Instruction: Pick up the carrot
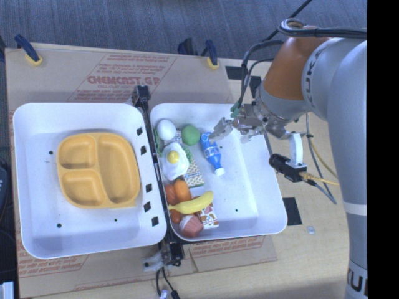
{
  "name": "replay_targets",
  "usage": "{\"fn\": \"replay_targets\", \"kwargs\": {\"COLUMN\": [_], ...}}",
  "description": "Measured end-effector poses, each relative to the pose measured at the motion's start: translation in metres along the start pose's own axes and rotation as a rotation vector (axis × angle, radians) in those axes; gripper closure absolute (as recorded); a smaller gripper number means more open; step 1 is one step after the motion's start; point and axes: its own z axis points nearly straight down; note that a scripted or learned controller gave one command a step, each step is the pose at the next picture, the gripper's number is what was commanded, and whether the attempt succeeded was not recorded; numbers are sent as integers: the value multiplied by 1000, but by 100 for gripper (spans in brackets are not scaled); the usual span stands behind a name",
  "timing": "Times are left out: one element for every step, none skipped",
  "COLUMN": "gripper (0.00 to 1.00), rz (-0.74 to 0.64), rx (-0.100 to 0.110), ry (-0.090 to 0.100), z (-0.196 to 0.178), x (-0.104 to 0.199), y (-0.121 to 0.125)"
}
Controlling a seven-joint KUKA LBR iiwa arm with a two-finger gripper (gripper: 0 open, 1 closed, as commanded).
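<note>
Two shallow white bins lie side by side on a cardboard-covered bench (112, 73). Left bin (31, 185): holds a yellow compartment plate (98, 169) lying flat near its middle. Right bin (249, 192): holds a cluster of toy foods along its left wall. From the far end toward the near end these are a white egg (166, 129), a green round item (191, 134), a fried egg (174, 157), a small patterned packet (195, 177), the carrot (177, 192), a banana (192, 203) and a reddish item (191, 225). The carrot is the orange piece touching the bin's left wall, partly overlapped by the banana that lies across its near side. A blue-and-white bottle (212, 153) lies on its side just right of the cluster, tilted, with its white cap pointing toward the near edge.

Arm: enters from the right, its orange band above the wrist. The gripper (225, 128) hangs over the far part of the right bin, just beside the upper end of the bottle and well apart from the carrot. Its fingers stand somewhat apart, with nothing between them; whether a tip touches the bottle cannot be told.
</note>
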Motion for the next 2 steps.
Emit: {"fn": "replay_targets", "kwargs": {"gripper": [0,0], "rz": [-180,-210], "rx": [0,1], "ry": [1,0], "z": [4,4], "x": [72,96], "y": [-55,-110]}}
